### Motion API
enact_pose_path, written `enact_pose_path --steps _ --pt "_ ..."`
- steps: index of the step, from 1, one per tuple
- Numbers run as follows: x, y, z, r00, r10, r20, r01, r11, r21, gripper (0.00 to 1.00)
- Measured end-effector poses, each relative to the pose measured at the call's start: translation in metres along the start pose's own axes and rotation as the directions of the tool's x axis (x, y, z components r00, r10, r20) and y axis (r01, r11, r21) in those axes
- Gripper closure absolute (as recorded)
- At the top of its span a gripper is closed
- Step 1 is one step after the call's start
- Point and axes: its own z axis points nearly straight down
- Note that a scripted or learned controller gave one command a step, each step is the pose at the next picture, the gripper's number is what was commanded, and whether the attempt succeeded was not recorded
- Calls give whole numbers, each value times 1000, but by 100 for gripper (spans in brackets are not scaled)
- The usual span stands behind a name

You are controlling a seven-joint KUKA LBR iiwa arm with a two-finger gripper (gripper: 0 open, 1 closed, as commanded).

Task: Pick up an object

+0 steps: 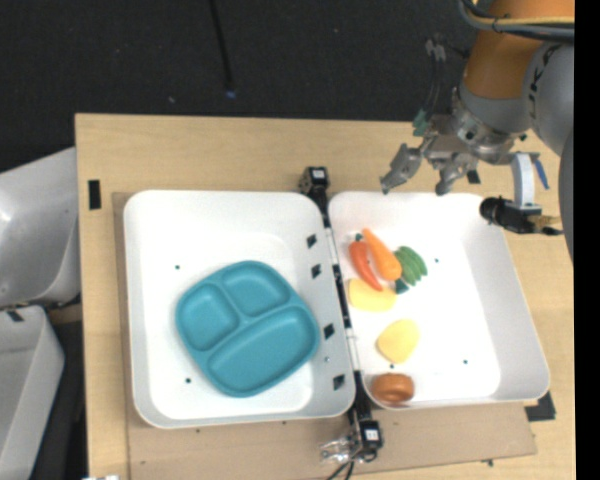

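Note:
My gripper [418, 181] hangs open over the far edge of the right bin [485, 313], with nothing between its two spread fingers. Below and left of it, in that bin, lie an orange carrot [382, 254], a red pepper [363, 266] and a green vegetable [411, 263], bunched together. A pale yellow piece [369, 296] sits just in front of them, then a yellow lemon-like piece [398, 340]. A brown round object [392, 388] rests at the bin's near left corner.
The left bin [155, 228] holds a blue divided plate [244, 326]. A black clip [314, 179] sits at the far end of the seam between bins. A black fitting [507, 212] juts out at the right bin's far right corner.

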Motion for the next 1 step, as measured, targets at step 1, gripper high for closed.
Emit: enact_pose_path --steps 1 --pt "0 2 -8 1000 -2 2 2 1000 -12 0"
